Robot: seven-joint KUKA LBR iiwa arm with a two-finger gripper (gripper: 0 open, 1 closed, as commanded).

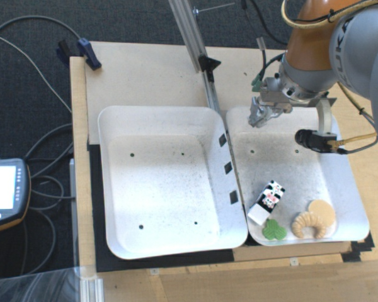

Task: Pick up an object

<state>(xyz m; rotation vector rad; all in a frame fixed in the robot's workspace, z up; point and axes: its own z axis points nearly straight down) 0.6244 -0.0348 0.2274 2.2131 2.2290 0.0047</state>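
The bench [145,74] is the biggest thing here, a pale board with two shallow white bins on it side by side. The left bin [113,131] has only dark speckles on its floor. The right bin [346,187] carries all the objects, and they are gathered at its near edge.

The arm [340,30] comes in from the right, grey with an orange band, and it ends above the far part of the right bin. The gripper [259,117] hangs there over bare floor, pointing down. Nothing is between its fingers. Whether they are spread or closed, I cannot tell from this angle.

Now the objects. The croissant-like pastry toy [314,220] lies in the near right corner, curved. The small black and white box [267,202] lies left of it, with its long axis running slantwise, from near-left up to far-right. Just beside the box, at its near end, sits a little green piece [274,231].

What matters for the next move is this: all three things lie toward the near edge from the gripper, well apart from it. The box is almost straight below it in the view and the nearest. I think the gripper must travel toward the near edge and then descend, turning to close across the narrow width of the box.
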